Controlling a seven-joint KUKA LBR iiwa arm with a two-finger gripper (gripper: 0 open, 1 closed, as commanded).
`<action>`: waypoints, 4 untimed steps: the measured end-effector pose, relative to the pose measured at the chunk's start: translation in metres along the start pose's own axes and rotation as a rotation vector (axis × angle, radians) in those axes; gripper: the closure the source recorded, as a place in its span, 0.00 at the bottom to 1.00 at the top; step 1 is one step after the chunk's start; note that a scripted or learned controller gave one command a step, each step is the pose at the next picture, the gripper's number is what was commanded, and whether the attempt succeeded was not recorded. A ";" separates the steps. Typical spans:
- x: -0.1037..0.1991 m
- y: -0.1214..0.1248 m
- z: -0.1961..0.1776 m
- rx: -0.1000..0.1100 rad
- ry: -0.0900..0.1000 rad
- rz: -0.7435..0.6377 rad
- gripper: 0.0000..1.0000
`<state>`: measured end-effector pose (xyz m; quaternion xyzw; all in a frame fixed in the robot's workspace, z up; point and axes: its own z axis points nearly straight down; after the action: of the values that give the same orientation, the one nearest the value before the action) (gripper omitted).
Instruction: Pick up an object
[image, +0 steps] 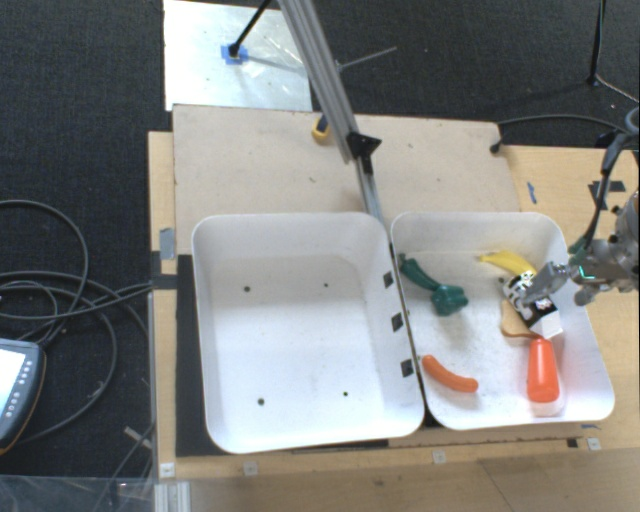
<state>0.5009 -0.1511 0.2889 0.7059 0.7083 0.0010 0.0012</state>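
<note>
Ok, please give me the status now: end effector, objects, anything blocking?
End effector low in right bin, grip unclear. Banana, orange carrot, tan piece crowd beside it. Green tool, sausage apart.

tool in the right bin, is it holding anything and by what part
Cannot be told. The tool sits low among the banana and a tan object, but no item shows between its tips.

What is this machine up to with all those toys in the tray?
A robot arm reaches in from the right, its pincer low in the right bin, among a yellow banana and a small black-and-white item. A green tool, an orange sausage-shaped toy and an orange carrot-like toy lie nearby. Nothing looks lifted yet.
</note>
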 end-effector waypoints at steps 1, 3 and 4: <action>0.004 -0.008 0.047 0.004 0.001 0.002 0.00; 0.002 -0.008 0.150 0.007 0.002 0.003 0.00; 0.001 -0.006 0.137 0.000 0.000 0.003 1.00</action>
<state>0.4950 -0.1503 0.1518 0.7070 0.7072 0.0011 0.0014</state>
